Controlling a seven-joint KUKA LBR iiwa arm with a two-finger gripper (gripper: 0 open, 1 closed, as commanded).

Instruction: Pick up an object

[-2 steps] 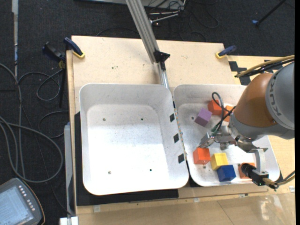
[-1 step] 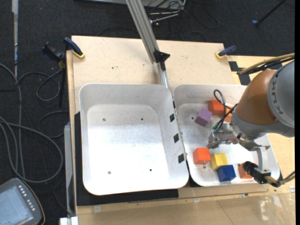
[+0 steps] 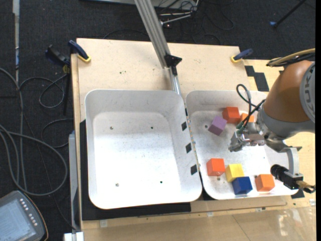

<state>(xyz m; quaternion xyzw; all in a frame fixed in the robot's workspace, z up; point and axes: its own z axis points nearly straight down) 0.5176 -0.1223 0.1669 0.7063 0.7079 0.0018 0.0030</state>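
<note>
From my seat, the likeliest target is the purple cube (image 3: 217,125), lying in the right bin (image 3: 200,109) near its far end, just beside an orange cube (image 3: 231,114). My gripper (image 3: 236,145) hangs close to the purple cube's right; I cannot tell how it stands. Nearer me sit another orange cube (image 3: 215,166), a yellow cube (image 3: 233,172), a blue cube (image 3: 242,185) and a third orange cube (image 3: 264,183). The left bin (image 3: 95,134) sits alongside.

a robotics lab. a plywood bench (image 3: 130,67) sits on dark carpet. loose cables (image 3: 30,114) and a teach pendant (image 3: 20,220) lie around it.
</note>
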